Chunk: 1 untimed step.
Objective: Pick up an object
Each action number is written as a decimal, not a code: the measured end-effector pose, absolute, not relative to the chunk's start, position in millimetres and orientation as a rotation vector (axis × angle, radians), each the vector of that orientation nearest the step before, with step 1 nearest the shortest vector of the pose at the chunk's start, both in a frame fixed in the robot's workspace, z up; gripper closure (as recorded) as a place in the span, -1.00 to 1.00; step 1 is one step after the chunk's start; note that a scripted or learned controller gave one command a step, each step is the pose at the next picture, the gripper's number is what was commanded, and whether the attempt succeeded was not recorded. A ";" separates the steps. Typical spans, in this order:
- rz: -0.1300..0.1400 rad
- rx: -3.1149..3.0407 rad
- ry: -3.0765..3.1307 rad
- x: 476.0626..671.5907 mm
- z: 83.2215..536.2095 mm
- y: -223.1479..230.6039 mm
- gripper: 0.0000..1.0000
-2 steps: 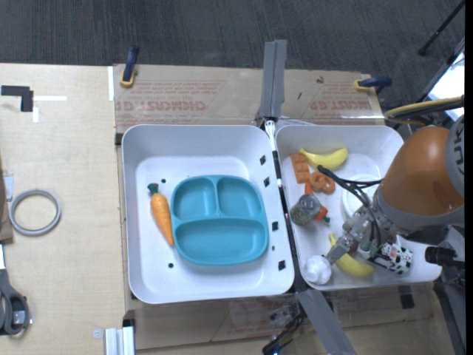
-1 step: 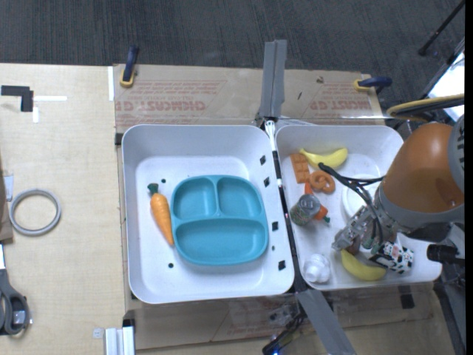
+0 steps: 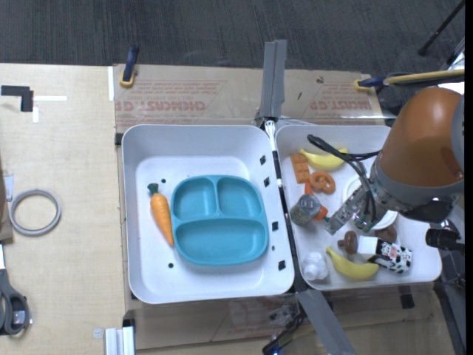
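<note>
The claw [image 3: 347, 217] hangs low in the right bin [image 3: 295, 135] among the toys, its grip state impossible to tell, beside a banana [image 3: 353, 265] near that bin's front edge.

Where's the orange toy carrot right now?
The orange toy carrot with a green top lies in the left white bin, on the bin floor just left of the blue divided plastic plate, green end pointing away from the camera.
</note>
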State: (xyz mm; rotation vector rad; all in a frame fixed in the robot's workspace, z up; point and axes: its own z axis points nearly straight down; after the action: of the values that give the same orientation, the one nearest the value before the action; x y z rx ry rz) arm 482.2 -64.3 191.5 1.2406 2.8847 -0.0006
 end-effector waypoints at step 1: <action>-0.003 1.502 2.759 529.3 279.2 -38.4 1.00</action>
State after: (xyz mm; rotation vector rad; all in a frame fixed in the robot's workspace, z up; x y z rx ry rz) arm 529.3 -38.4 279.2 1.5016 2.7585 -0.0033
